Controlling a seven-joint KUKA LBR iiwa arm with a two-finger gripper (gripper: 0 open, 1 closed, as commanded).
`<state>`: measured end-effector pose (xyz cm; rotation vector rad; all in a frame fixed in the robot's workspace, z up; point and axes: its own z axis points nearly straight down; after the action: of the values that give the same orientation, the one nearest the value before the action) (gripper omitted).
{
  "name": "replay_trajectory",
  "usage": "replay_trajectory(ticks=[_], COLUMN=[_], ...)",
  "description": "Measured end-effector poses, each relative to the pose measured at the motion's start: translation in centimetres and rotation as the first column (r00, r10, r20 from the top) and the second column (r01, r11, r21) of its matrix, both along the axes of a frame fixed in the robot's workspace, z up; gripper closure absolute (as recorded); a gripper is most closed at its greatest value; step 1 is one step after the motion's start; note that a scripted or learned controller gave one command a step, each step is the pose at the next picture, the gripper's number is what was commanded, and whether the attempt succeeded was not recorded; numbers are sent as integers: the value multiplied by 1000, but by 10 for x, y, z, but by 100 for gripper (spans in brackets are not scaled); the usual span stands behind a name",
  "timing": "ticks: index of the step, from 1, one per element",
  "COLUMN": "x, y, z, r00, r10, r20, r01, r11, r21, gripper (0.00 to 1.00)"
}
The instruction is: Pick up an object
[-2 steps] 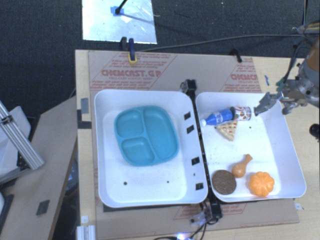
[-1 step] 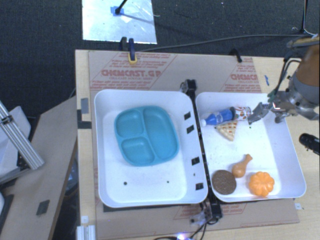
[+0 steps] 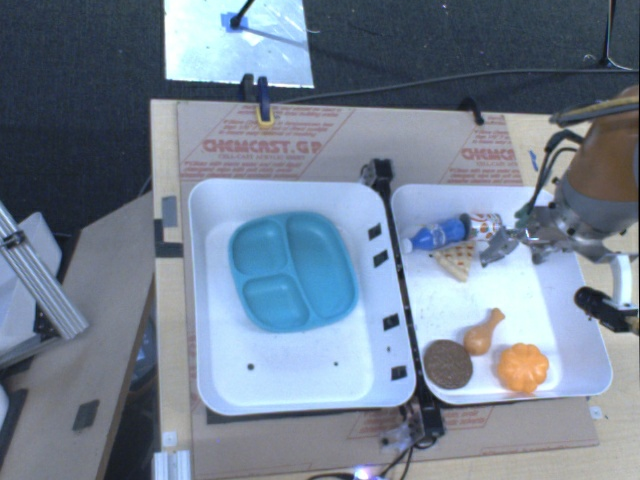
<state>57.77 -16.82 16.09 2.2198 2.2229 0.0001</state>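
Camera view from above the bench: two white bins sit side by side, the left bin [image 3: 215,298] carrying a blue divided tray [image 3: 293,270] at its centre. The right bin [image 3: 570,340] holds the loose things. A blue bottle [image 3: 438,234] lies on its side at about 11 o'clock in that bin, with a small red-and-white printed item [image 3: 486,225] touching its right end. Just below the bottle lies a tan waffle wedge [image 3: 456,260]. Toward 6 o'clock sit a brown round cookie [image 3: 448,364], a tan drumstick [image 3: 483,332] just above and right of it, and an orange pumpkin [image 3: 523,367] at 5 o'clock. The gripper [image 3: 520,240] hangs at about 1 o'clock in the right bin, near the printed item; nothing shows between its fingers, and how far apart they stand I cannot tell
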Motion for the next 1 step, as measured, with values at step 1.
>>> replay_trajectory(ticks=[1], x=[-8], y=[-6], z=[-52], r00=[1000], r10=[-1], r20=[-2], r01=[1], r11=[1000], r21=[0], gripper=[0])
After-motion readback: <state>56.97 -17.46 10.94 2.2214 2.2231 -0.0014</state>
